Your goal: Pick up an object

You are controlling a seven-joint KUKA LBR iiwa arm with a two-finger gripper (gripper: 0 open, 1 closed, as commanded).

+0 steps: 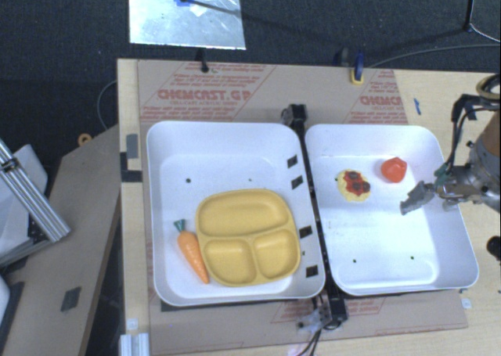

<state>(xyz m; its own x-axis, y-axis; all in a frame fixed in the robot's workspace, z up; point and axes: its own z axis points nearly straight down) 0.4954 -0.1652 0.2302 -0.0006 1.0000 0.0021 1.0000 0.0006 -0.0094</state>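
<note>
In the right bin (438,268) lie two small things, both in its far half: a red toy pepper or tomato (394,169), too small to name surely, and just left of it a flat yellow piece with red and dark blotches (355,185), like a tiny pizza, though its detail is blurred. They sit near each other but apart. The claw (412,200) hangs over the same bin's right side, near the red piece and a little nearer the camera; one grey finger shows pointing left, and whether it is wide or narrow I cannot tell, since the rest merges with the wrist, which the picture's right edge cuts off. Nothing is seen between its tips. The left bin (168,182) holds one yellow plate (246,235) with three compartments, and one toy carrot (191,253) touching the plate's left rim, green top away from the camera. Both bins rest side by side on the worktop (258,84), two bins in all.
</note>
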